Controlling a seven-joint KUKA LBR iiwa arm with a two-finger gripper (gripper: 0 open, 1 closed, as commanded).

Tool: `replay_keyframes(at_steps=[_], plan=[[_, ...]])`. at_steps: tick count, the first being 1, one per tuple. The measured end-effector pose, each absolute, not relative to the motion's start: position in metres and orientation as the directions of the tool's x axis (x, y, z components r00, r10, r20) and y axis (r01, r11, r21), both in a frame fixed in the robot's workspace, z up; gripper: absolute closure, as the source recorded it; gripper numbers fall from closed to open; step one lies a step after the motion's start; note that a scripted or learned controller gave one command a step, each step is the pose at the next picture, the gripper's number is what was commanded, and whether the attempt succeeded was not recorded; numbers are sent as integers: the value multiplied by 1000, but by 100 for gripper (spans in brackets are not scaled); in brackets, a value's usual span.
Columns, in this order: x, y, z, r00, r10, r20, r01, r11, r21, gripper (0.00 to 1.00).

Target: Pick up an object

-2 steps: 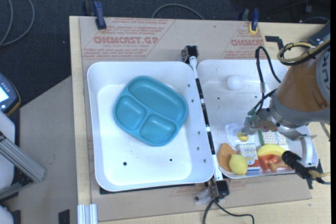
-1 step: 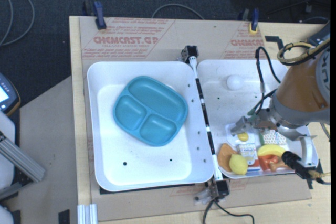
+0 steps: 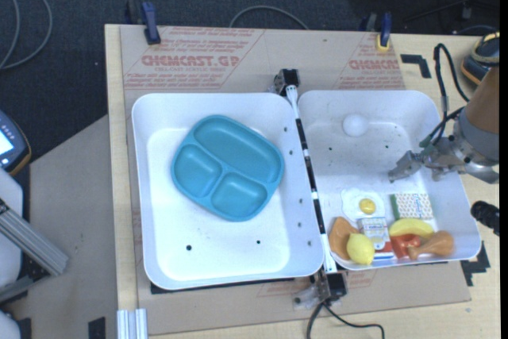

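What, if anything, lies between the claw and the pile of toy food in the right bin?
Nothing visible. The claw is over bare floor of the right bin. The toy food is heaped in the near corner below it. The white ball lies off to the far side.

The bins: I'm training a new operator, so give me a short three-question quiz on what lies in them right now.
1. True or false: the blue tray lies in the left bin.
2. Which lies farthest from the pile of toy food in the right bin? A) fried egg B) white ball C) lemon
3. Fill in: the gripper hangs over the ___ bin.

Key: 1 true; 2 B; 3 right.
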State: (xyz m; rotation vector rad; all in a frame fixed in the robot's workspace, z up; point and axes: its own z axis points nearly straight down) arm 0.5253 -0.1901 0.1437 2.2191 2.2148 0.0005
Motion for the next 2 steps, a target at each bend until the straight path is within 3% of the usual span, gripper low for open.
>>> replay_keyframes(at_steps=[1, 2], plan=[[486, -100, 99, -3, 1000, 4, 1000, 3, -6, 0], [515, -143, 107, 0, 1000, -2, 1000, 0, 2, 0]])
